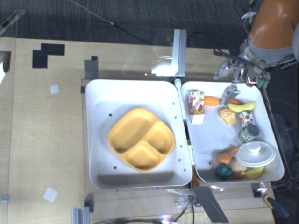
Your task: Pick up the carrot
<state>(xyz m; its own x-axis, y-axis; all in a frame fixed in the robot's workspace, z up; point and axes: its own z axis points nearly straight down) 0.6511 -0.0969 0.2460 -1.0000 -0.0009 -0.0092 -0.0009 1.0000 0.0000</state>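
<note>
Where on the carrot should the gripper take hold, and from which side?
Judging by its pose, grip the carrot across its exposed middle, coming straight down. It lies flat between the carton and the banana, so a sideways approach looks blocked. The gripper hovers just to its right.

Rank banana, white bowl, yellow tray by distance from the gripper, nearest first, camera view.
From the gripper:
1. Banana, right bin, just beside it.
2. White bowl, right bin's near right corner.
3. Yellow tray, middle of the left bin.

Banana (pixel 241 107) and carton (pixel 196 102) flank the carrot (pixel 211 101); open above.
</note>
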